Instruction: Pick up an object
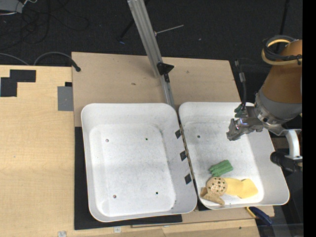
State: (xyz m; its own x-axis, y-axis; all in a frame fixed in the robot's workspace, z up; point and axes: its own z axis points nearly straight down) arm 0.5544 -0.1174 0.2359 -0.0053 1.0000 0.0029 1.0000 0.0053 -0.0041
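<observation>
On the left we see a shallow white plastic bin (129,162); beside it, the right white bin (224,120) holds a small green block (220,168), a tan perforated round piece (216,185) and a flat yellow piece (243,187) clustered near its front edge. The grey two-finger gripper (236,131) hovers above, well apart from them, its grip state unclear to us.

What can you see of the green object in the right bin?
The green object is small, oblong and solid mid-green, with a matte look; its material can't be told. It lies flat and slanted on the floor of the right bin, toward the near end, just above the tan perforated piece and the yellow item; whether it touches them is unclear. The gripper sits farther back, well apart from it.
</observation>
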